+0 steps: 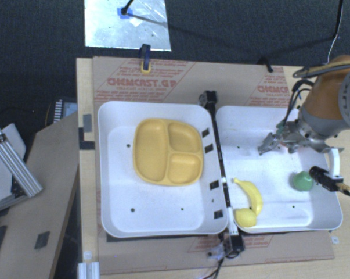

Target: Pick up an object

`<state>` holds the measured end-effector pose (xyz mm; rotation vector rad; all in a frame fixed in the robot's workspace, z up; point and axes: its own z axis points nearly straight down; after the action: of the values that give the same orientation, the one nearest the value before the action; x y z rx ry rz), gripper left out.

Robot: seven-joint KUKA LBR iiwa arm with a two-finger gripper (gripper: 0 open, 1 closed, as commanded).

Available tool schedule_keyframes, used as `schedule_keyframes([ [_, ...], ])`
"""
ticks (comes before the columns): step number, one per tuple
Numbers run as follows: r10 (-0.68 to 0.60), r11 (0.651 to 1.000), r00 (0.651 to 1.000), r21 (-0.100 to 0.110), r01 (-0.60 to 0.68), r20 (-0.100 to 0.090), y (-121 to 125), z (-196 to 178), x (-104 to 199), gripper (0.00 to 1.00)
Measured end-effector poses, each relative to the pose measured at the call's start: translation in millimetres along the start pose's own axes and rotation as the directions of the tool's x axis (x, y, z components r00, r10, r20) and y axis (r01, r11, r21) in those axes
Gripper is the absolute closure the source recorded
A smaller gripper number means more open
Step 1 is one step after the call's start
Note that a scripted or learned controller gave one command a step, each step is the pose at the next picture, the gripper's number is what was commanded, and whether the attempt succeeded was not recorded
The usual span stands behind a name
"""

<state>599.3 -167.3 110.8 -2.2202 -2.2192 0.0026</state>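
The right bin (279,222) holds three objects. A yellow banana (251,194) lies near its left wall, with a small round yellow fruit (245,217) touching the banana's lower end. A green ball (302,181) rests near the right wall. My gripper (267,146) hangs over the upper middle of this bin, pointing left, above bare bin floor. It is well apart from the banana and up-left of the green ball. Nothing shows in it.
The left bin (114,156) carries a yellow divided plate (167,151). A black ridge (217,156) separates the two bins. The arm's orange band (331,95) sits over the right bin's far right corner. A black fitting (324,178) on the arm lies beside the green ball.
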Motion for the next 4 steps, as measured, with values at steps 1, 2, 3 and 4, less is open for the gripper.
schedule_keyframes([
  [1, 0.000, 1.000, 1.000, -0.007, 0.000, 0.002, 2.1, -13.7, -0.5, 1.00],
  [2, -0.005, 1.000, 1.000, -0.012, 0.005, 0.003, 9.7, -77.4, -0.9, 1.00],
  [3, -0.005, 1.000, 1.000, -0.009, 0.005, 0.002, 11.2, -113.1, -1.1, 1.00],
  [4, -0.010, 1.000, 1.000, -0.006, 0.010, -0.001, 12.4, -122.8, 53.8, 1.00],
])
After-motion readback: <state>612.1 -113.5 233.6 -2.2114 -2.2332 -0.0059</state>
